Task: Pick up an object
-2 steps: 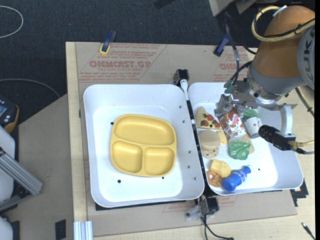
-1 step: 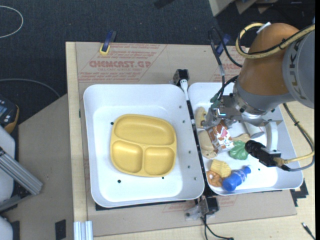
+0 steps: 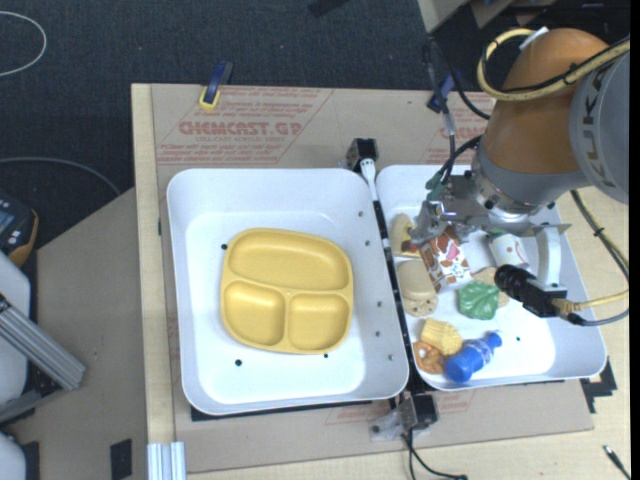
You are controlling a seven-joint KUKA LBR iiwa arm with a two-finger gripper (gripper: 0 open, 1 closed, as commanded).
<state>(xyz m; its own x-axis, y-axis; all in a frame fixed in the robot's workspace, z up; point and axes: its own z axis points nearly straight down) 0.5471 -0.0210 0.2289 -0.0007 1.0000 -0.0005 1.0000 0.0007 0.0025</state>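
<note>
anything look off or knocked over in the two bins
Nothing looks spilled or broken. The yellow divided plate lies flat in the left bin. In the right bin, the blue bottle lies on its side among a loose jumble of small items below the gripper.

Smooth glossy white plastic on both bins (image 3: 190,268). Matt yellow plastic divided tray (image 3: 287,290). Brown paper-faced board (image 3: 250,123) under bins, printed red. Shiny printed foil-like snack packet (image 3: 447,261). Glossy blue plastic bottle (image 3: 470,359). Glossy orange band (image 3: 545,93), grey metal-look wrist.
</note>
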